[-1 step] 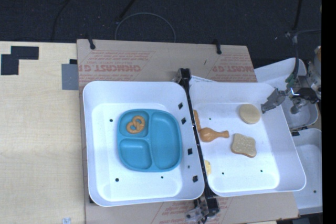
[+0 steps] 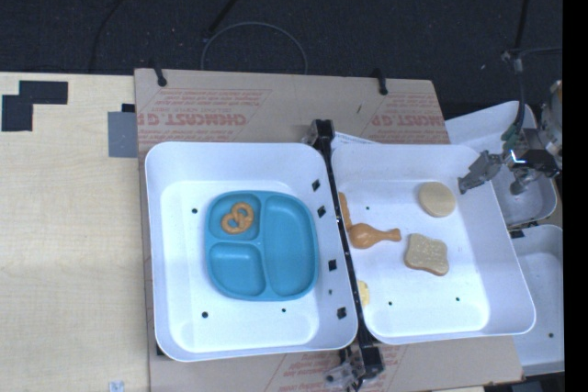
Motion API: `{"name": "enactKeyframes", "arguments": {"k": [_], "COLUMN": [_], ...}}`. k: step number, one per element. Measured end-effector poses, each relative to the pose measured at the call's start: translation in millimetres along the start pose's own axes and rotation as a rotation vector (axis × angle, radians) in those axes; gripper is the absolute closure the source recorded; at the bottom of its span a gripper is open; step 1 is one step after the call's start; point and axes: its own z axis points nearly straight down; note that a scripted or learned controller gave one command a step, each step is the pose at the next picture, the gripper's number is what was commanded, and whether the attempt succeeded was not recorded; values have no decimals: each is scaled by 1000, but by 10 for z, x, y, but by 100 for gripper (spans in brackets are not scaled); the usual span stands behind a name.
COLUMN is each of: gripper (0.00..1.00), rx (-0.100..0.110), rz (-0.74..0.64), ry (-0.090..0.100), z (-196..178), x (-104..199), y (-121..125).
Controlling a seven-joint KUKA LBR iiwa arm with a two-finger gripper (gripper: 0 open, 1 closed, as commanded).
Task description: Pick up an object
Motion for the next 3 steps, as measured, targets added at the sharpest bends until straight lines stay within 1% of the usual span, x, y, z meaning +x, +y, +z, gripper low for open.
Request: {"name": "enactKeyframes", "arguments": {"k": [1, 2, 3], "gripper": [0, 0, 0], "rx": [7, 6, 6], "rz": [0, 0, 1], "ry": [2, 2, 3], "z": [609, 1095, 1565], "x": [-21, -55, -2], "y": [-79, -14, -92]}}
